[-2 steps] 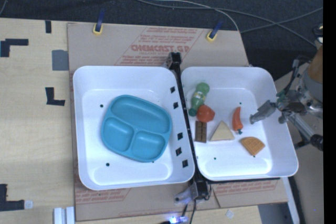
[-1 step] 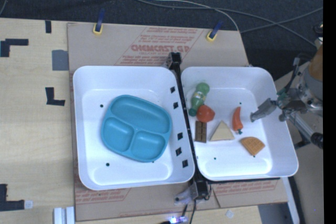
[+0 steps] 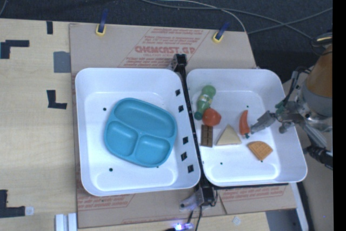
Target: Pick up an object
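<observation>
The right bin (image 3: 270,173) holds several small items. A green bottle (image 3: 205,97) lies at its left, with a red tomato (image 3: 211,116) just below it. Further down are a brown bar (image 3: 206,136) and a pale cheese wedge (image 3: 228,136). A red chili (image 3: 244,121) stands in the middle and an orange cracker (image 3: 260,149) lies below it. My gripper (image 3: 270,124) hangs over the bin's right side, just right of the chili and above the cracker. It is open, with nothing between its fingers.
The left bin (image 3: 92,170) carries a blue divided plate (image 3: 140,131). The arm with its orange band (image 3: 323,77) enters from the right over the bin's rim. A black divider (image 3: 189,127) with clips runs between the bins. Cables cross the dark floor behind.
</observation>
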`<move>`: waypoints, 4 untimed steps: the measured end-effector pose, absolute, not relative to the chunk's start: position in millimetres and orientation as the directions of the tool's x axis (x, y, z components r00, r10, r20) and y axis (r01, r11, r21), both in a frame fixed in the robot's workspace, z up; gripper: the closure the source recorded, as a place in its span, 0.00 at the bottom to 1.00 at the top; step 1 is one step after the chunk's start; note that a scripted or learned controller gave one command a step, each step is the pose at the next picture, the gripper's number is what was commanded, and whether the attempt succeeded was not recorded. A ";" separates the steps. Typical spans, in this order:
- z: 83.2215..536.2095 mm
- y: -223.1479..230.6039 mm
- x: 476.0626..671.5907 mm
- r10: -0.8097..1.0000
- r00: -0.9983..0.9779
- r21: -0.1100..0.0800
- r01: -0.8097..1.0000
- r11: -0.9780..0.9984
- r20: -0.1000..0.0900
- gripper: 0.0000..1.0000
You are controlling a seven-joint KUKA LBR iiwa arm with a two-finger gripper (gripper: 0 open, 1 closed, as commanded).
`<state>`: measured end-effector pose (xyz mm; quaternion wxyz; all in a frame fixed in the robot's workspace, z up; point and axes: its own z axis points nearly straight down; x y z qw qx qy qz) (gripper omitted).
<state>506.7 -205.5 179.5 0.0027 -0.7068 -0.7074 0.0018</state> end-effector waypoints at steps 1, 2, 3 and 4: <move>116.8 -205.7 498.3 1.000 0.000 -0.009 1.000 0.000 0.003 0.00; 84.1 -206.1 498.5 1.000 0.000 -0.001 1.000 0.000 -0.001 0.00; 95.9 -207.0 499.3 1.000 0.000 0.003 1.000 0.000 -0.005 1.00; 137.8 -210.5 500.4 1.000 -0.001 0.001 1.000 0.001 0.000 1.00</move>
